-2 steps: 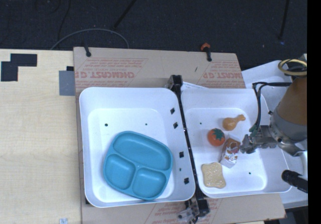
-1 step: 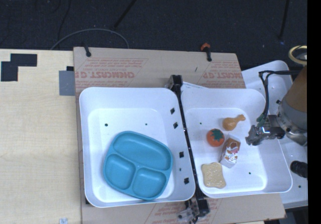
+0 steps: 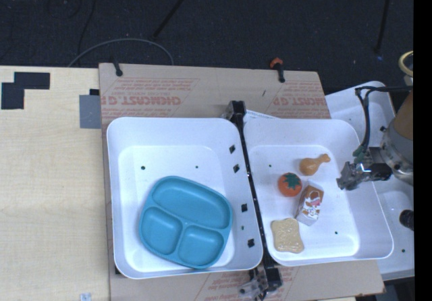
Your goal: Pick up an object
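Note:
The right bin (image 3: 337,132) holds a small group of toy foods. An orange-red tomato-like fruit (image 3: 290,184) sits near its middle. A tan chicken drumstick (image 3: 314,164) lies just behind it. A small brown and white carton (image 3: 310,205) lies tilted in front of the fruit, and a beige slice of toast (image 3: 287,235) lies flat near the front wall. My gripper (image 3: 350,176) hangs at the right wall of this bin, to the right of the drumstick and apart from every object. Nothing shows between its fingers.
The left bin (image 3: 128,138) holds a blue divided plate (image 3: 185,221) in its front half. A black divider with clips (image 3: 244,178) runs between the bins. Cardboard (image 3: 202,90) lies under both. The arm and its cables (image 3: 398,138) stand at the right.

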Motion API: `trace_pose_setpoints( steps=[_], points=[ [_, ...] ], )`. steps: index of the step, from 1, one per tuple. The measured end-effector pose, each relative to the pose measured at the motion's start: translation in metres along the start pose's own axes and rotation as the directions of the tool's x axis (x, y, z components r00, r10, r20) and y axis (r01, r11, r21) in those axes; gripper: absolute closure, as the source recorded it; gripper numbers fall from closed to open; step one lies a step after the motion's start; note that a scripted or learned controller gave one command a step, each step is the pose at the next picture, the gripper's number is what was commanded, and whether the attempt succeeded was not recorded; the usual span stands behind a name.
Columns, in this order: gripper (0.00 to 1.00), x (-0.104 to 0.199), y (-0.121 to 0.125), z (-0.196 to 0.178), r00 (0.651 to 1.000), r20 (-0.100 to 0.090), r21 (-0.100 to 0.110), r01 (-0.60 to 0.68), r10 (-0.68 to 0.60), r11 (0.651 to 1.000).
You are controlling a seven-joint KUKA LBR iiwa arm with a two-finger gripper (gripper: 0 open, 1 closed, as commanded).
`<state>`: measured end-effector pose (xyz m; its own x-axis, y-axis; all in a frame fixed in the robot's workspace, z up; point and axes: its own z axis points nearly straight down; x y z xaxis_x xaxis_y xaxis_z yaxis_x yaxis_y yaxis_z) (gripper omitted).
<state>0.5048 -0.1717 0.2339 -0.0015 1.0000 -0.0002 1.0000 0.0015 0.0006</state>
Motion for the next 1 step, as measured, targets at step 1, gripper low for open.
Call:
trace_pose_setpoints(
  steps=[1],
  points=[
    [1.00,0.0546,0.0008,-0.0079,1.000,-0.003,0.004,0.004,-0.004,1.000]
  ],
)
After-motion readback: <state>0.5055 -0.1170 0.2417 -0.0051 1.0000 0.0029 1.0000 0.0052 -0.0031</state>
